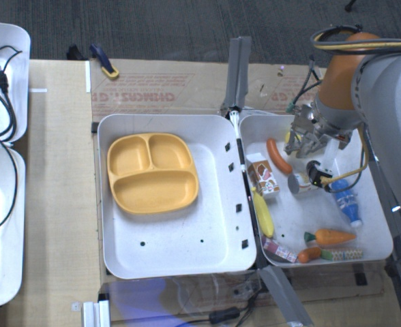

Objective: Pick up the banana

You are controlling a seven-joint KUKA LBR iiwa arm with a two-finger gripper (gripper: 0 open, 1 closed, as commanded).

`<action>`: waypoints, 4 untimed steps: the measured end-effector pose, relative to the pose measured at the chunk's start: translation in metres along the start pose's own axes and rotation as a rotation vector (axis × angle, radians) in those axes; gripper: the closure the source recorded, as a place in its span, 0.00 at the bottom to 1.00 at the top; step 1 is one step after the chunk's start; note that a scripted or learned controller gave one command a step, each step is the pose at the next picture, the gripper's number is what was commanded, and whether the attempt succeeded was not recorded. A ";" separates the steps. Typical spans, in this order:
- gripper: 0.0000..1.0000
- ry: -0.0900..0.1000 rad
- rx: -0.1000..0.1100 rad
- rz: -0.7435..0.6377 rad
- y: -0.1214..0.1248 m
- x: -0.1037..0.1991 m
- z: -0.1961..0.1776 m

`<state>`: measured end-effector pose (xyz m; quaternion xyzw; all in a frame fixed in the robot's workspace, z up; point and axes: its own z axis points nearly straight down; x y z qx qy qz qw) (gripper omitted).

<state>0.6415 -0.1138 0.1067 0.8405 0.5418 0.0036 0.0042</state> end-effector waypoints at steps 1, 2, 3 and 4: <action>1.00 -0.004 0.012 0.083 -0.005 0.055 -0.084; 0.00 -0.005 0.013 0.083 -0.005 0.055 -0.084; 0.00 0.003 -0.012 0.018 0.020 0.016 -0.009; 0.00 0.003 -0.003 0.019 -0.008 0.004 0.007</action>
